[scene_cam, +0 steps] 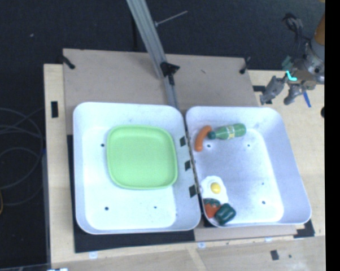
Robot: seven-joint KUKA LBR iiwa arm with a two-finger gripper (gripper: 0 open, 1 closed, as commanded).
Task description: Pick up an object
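My gripper (280, 92) hangs above the bench beyond the right bin's far right corner, fingers spread open with nothing between them. In the right bin (271, 168) a green bottle (227, 131) lies on its side near the far wall, with an orange sausage (201, 137) just left of it. At the near left corner sit a fried egg toy (214, 187), a small red piece (210, 209) and a dark green block (225, 213). All these objects lie well apart from the gripper.
The left bin (91, 168) holds a light green square plate (142, 156). A grey metal bar (150, 33) slants up from the gap between the bins. Cables lie on the dark floor at left.
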